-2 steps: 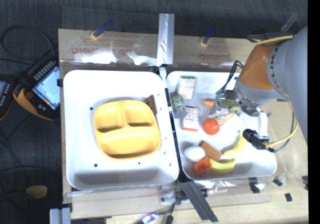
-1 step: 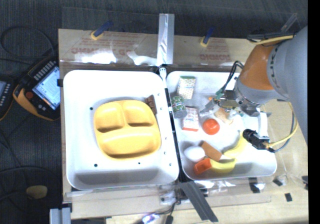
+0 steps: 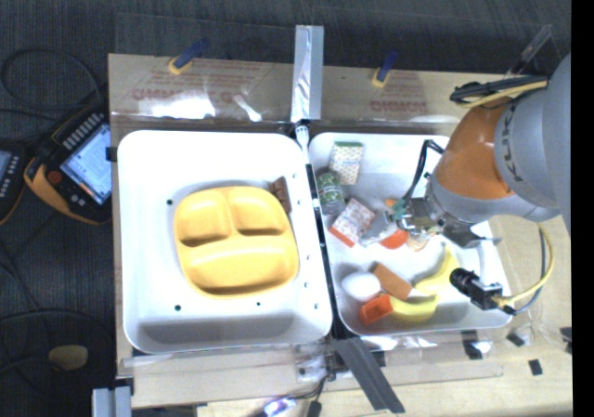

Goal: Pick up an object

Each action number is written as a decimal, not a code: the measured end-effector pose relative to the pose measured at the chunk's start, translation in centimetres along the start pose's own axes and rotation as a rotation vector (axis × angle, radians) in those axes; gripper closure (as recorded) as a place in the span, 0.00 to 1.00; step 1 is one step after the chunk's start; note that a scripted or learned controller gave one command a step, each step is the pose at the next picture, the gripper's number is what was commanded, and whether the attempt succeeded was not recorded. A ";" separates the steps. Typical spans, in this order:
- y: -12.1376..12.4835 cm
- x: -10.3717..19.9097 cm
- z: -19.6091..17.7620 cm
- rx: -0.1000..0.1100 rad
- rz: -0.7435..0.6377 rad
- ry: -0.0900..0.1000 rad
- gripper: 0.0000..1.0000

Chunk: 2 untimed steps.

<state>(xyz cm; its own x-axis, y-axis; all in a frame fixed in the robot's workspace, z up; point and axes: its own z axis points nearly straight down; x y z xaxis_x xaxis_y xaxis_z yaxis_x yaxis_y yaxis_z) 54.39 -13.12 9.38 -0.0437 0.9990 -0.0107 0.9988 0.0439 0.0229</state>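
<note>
Two white bins sit side by side on the tabletop (image 3: 125, 71) in front of you. In the left bin (image 3: 139, 220) you see a yellow compartment tray (image 3: 235, 239) lying flat near the middle, with a small brown object (image 3: 280, 192) touching its upper right corner. The right bin (image 3: 483, 318) holds the clutter: a patterned packet (image 3: 346, 161) near the top wall, a small green can (image 3: 329, 188) just below it, a red-and-white packet (image 3: 352, 220) lower still, a white egg-shaped object (image 3: 360, 286), an orange block (image 3: 375, 310), a brown sausage-shaped piece (image 3: 393, 280) and a banana (image 3: 429, 290) curving along the lower right. Your arm (image 3: 520, 155) reaches in from the right, its orange band over the bin's right side, and the gripper (image 3: 413, 220) is low among the items, just beside a small red piece (image 3: 393, 240) and above the banana. You cannot tell how the gripper is set or whether anything is held.
</note>
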 end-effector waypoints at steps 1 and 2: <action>0.1 -0.1 -1.0 0.000 0.001 0.001 1.00; 3.1 7.5 -13.4 0.024 -0.085 0.010 1.00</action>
<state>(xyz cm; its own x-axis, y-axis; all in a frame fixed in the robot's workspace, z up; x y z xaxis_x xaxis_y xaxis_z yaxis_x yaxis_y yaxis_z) 56.79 -5.33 22.78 -0.1282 0.9917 -0.0011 0.9917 0.1282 -0.0015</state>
